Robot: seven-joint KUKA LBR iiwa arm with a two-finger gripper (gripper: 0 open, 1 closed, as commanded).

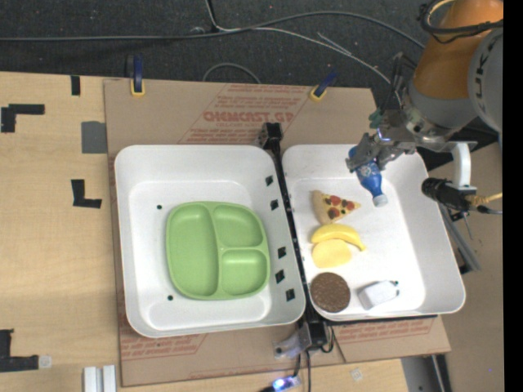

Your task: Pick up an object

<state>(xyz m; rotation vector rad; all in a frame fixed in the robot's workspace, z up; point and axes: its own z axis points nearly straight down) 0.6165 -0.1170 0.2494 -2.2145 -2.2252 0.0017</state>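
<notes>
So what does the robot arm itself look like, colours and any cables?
The arm is grey with a rounded orange band above the wrist. Its gripper is a small dark metal assembly with blue parts at the fingers. Thin cables run along the wrist.

Pincer [369,158] low, arm [453,55] from right

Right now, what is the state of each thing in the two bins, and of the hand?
hand: above the right bin's far side, a blue object between its fingers
blue object: held, tilted
green divided plate: flat in the left bin
pizza slice: lying flat
banana: lying on the yellow piece
brown round piece: lying flat
white object: on its side
</notes>
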